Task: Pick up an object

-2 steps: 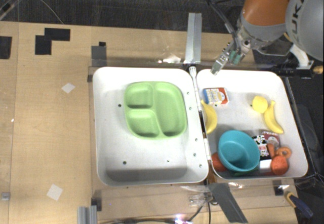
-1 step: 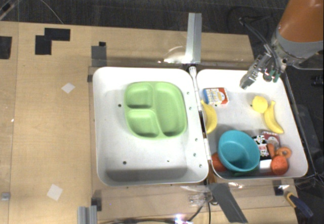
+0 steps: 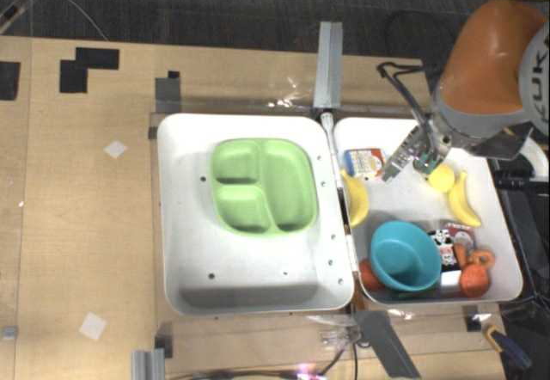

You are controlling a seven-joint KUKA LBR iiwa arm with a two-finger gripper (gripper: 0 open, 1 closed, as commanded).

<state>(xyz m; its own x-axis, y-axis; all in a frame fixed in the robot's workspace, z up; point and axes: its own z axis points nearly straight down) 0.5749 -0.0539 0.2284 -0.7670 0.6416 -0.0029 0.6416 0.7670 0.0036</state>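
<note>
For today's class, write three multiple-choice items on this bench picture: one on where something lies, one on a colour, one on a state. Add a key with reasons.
1. Where does the green divided plate lie?
A. In the left bin
B. In the right bin
C. On the bench outside both bins

2. What colour is the bowl in the right bin?
A. Red
B. Teal blue
C. White

3. How does the bowl stand?
A. Upside down
B. Stacked on the green plate
C. Mouth up, hollow showing

Key:
1 A: the plate sits alone inside the left bin.
2 B: the bowl is teal blue, near that bin's front edge, between the two bananas and the orange toys.
3 C: its open rim and hollow face the camera. The hand hangs over the right bin's back part, away from the bowl.
</note>
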